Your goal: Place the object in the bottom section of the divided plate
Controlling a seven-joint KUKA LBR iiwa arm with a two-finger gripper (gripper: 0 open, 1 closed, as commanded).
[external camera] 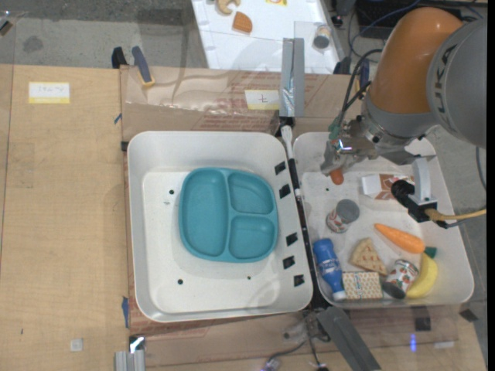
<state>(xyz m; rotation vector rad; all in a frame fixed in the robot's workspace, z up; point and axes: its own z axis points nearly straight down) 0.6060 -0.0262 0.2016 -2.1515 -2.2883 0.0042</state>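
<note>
Tabletop (54,207): pale wood, carrying two shallow white bins side by side.
Arm (433,68): grey with an orange band, reaching in from the right over the far end of the right bin.
Left bin (147,284): holds the divided plate alone.
Right bin (456,284): holds the loose items, most of them in its near half.
Divided plate (228,213): teal, three sections, one long section on the left and two smaller ones on the right; the bottom section (251,236) is bare.
Gripper (338,161): low over the far-left part of the right bin; cannot tell whether it is spread or closed, or whether it pinches anything.
Small reddish object (337,177): right under the gripper tip, in the right bin; contact unclear.
Carrot (399,238): orange, lying slantwise, mid-right of the bin.
Banana (424,277): yellow, near-right corner.
Blue bottle (328,267): lying along the bin's left wall, near end.
Can (342,215): grey lid, tilted, just beyond the bottle.
Toast wedge (368,256): between bottle and banana.
Cracker (361,285): pale square, at the near wall.
</note>
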